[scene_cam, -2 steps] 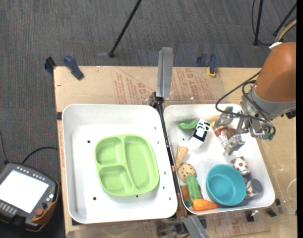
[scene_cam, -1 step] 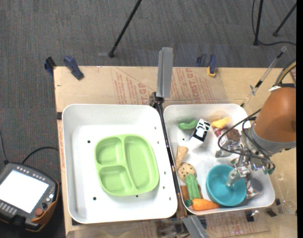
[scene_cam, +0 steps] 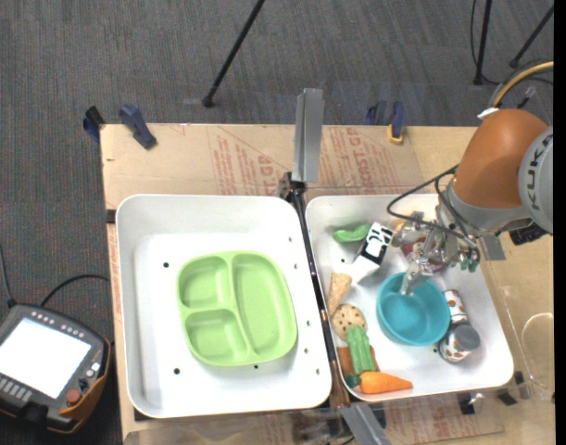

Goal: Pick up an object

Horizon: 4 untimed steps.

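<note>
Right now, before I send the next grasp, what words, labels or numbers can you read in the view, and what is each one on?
"KUK": on the grey arm at the right edge, cut off by the frame.
Red print on the cardboard sheet under the bins: repeated, reversed, too faint to read.
Black-and-white tag in the right bin: a pattern, no readable text.
Can label: too small.
Handheld screen: blank glare.
</note>
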Available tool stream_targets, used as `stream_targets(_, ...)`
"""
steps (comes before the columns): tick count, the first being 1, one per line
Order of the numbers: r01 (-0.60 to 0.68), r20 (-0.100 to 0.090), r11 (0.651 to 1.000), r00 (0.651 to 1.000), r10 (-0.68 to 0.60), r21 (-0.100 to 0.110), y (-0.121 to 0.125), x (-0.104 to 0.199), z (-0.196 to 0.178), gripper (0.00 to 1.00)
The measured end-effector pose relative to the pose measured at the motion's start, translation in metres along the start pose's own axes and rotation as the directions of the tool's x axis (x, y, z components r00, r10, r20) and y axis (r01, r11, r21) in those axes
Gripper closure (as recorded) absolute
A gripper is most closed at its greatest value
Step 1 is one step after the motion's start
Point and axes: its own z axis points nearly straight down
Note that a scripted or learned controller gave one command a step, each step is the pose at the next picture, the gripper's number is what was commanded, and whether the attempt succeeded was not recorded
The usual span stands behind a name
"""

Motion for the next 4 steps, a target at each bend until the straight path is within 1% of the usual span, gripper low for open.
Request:
stream_targets(1,-0.017,-0.004,1.000,1.000,0.017,-0.001,0.034,0.074,0.001,0.00)
stream_targets(2,-0.163,0.001,0.987,0.987,0.163,0.001,0.013,-0.005,0.000,0.00)
stream_targets(3,-0.155,-0.004,0.988,0.988,0.155,0.002,-0.043,0.090,0.000,0.00)
stream_targets(4,-0.150,-0.002,0.989,0.989,0.150,-0.005,-0.038,0.088,-0.011,1.00)
